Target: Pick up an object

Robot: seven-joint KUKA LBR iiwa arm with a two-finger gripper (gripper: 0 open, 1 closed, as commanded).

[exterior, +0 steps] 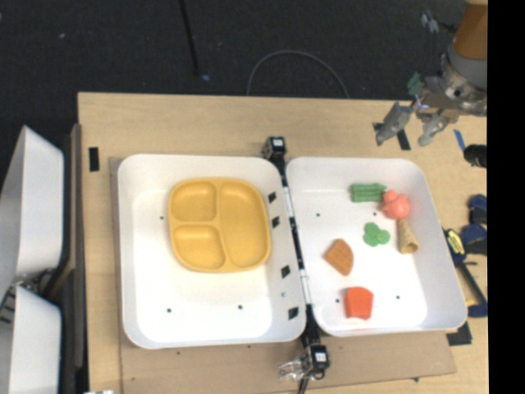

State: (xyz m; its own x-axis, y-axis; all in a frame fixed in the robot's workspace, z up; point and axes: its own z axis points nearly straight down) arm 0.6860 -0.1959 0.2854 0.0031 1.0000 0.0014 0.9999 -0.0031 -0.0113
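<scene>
A pink rounded toy [396, 204] is lying in the right bin [328, 302], well below the spread, empty end effector [410, 128] at upper right.

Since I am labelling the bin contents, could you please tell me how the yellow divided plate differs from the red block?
The yellow divided plate is far larger than the red block. The plate lies alone in the left bin; the block sits near the front of the right bin among other small toys. The plate is rounded with three compartments; the block is a plain squarish lump. Both rest flat, away from the gripper.
</scene>
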